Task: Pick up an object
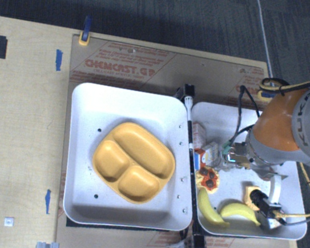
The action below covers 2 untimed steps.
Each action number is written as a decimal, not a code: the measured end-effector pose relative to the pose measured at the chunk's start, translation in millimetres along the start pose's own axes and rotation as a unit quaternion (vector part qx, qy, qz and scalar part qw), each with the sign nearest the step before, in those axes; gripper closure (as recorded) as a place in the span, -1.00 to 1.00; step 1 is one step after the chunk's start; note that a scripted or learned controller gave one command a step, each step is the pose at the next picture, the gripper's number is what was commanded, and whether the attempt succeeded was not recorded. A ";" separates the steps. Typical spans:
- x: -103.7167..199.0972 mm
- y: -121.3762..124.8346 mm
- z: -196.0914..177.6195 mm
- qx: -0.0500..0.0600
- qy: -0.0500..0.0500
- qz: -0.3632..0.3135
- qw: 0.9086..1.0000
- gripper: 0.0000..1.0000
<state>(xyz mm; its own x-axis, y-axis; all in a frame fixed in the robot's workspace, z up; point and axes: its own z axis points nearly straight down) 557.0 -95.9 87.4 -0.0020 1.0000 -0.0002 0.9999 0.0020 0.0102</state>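
Observation:
In the right bin (pixel 225 116), my gripper (pixel 223 156) hangs low over the left middle, at the end of the grey arm with its orange band (pixel 274 128). Just left of it lie a crumpled clear wrapper (pixel 212 156) and a red-and-white packet (pixel 199 135). A small red and orange toy (pixel 209 179) lies below the gripper. Along the bin's front wall rests a yellow banana (pixel 228 211). A small tan block (pixel 250 192) sits to the right of the toy. Whether anything is between the fingers is hidden by the wrist.
The left bin (pixel 88 105) holds a large yellow three-compartment plate (pixel 132 160). A thin red and blue item (pixel 197 159) lies against the right bin's left wall. Cables run above the arm at the bin's far right corner.

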 end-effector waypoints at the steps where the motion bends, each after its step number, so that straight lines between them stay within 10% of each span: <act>1: -1.2 -1.1 1.0 0.001 -0.001 0.001 1.000 -1.00; 2: -12.7 -46.0 0.7 0.003 0.000 0.001 1.000 -1.00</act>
<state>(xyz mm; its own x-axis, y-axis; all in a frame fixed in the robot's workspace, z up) 511.0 -108.7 86.2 0.0002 1.0000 -0.0010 1.0000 -0.0002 0.0042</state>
